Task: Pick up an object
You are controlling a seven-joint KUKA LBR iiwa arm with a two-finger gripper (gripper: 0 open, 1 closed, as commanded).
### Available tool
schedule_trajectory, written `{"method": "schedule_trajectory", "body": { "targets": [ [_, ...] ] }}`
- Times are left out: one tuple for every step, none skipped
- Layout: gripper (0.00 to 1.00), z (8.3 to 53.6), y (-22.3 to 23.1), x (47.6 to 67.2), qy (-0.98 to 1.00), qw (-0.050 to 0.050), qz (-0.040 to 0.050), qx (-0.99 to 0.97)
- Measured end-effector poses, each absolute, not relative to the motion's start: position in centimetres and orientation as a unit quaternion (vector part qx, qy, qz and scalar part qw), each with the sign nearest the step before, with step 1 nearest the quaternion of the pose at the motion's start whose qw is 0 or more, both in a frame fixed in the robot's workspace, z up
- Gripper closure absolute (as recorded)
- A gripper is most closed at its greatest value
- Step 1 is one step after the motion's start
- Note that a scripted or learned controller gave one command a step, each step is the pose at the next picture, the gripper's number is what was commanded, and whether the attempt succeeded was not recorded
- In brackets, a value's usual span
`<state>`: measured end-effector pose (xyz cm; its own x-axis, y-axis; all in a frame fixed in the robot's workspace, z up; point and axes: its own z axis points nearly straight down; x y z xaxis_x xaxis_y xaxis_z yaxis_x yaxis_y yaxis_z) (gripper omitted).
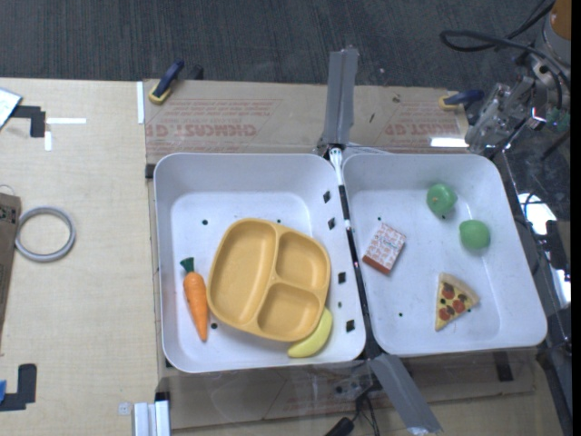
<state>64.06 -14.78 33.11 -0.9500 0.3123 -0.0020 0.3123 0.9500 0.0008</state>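
2 white bins are sitting side by side below me. My gripper is hanging past the right bin's far right corner; I cannot tell its state. That bin is holding 2 green balls, a small box and a pizza slice. The left bin is holding a yellow tray, carrot and banana.

in the left bin we see a divided tray, a carrot to its left and a banana at its near right; the right bin holds a small box, two round fruits and a pizza slice
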Motion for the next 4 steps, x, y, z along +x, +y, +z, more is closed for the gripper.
{"method": "schedule_trajectory", "body": {
  "targets": [
    [1.00, 36.1, -10.9, 62.3, 0.999, 0.003, 0.0002, -0.047],
    [1.00, 34.5, -9.9, 66.0, 0.973, 0.003, 0.0002, -0.232],
    [0.00, 34.5, -9.9, 66.0, 0.973, 0.003, 0.0002, -0.232],
    [1.00, 35.5, -9.9, 66.2, 0.973, 0.006, 0.0004, -0.230]
  ]
}}
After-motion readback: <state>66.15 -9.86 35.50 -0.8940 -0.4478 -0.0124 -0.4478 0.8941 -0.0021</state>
